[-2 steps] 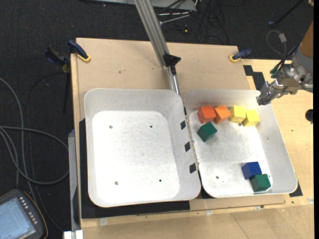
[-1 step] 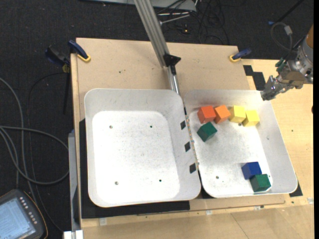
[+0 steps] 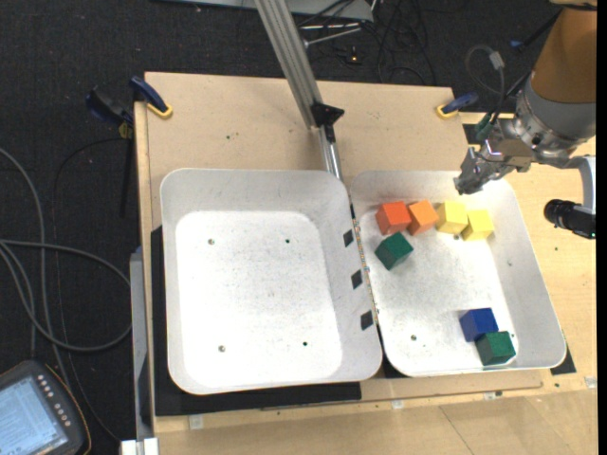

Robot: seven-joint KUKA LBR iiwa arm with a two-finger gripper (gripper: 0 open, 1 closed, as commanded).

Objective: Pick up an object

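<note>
Here your claw hangs above the right bin's far rim
You cannot tell its grip; yellow blocks sit just below

Lighting is pretty even and bright overhead, no hard shadows. The left bin is the brightest thing in view, nearly blown out on its floor, with only a faint speckle showing. Left of that bin the dark floor soaks up the light and loses detail. Above and right of it, the arm looks slightly soft. Overall resolution is lowish and grainy
</note>
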